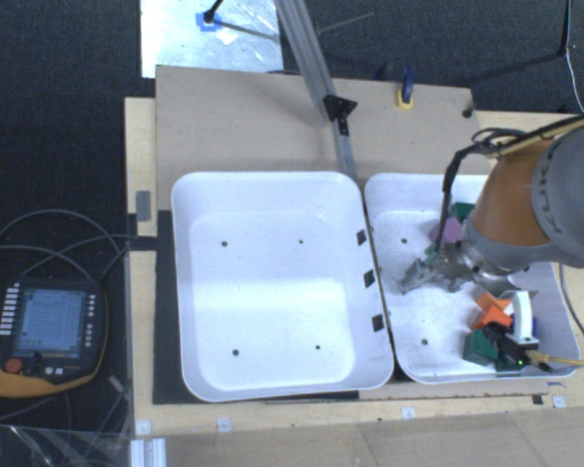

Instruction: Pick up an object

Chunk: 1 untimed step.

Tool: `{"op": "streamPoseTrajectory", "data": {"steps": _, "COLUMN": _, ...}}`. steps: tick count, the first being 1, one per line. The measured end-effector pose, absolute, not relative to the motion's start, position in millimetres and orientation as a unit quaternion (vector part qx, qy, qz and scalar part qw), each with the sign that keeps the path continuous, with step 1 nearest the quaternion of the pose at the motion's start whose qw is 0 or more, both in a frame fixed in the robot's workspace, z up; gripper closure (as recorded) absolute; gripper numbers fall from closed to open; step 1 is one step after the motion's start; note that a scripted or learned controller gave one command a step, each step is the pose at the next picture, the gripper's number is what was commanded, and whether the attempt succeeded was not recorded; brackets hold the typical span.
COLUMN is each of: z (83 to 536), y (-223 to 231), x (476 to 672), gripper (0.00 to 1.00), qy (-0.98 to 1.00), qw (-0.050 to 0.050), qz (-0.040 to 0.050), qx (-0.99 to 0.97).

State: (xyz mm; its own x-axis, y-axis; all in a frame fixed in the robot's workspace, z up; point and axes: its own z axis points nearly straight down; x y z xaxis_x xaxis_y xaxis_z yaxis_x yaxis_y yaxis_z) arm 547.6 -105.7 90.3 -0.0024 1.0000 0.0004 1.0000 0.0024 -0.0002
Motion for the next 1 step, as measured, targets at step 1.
{"op": "streamPoseTrajectory", "data": {"steps": 1, "z": 101.6, "y": -105.8, "x": 548.7, "gripper": 1.0, "qy": -0.709, "qw": -0.001, "qz": -0.0015, "qx": -0.706}}
